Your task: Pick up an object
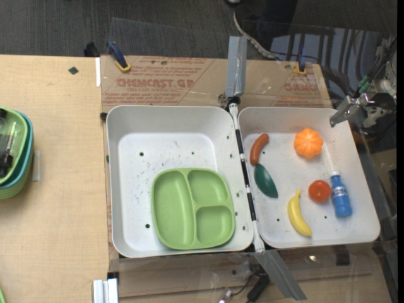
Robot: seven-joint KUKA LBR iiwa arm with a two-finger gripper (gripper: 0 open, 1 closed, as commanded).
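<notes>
While the gripper (346, 111) hangs at the right bin's (353, 235) far rim, its grasp impossible to tell, nothing is picked; the orange (308, 142) nearest it is round and may roll aside

Light wooden tabletop (50, 232). On it, two white bins side by side: left bin (120, 169), right bin (360, 232). Brown cardboard sheet (164, 81) under their far side. Green containers (14, 153) at left edge.
</notes>
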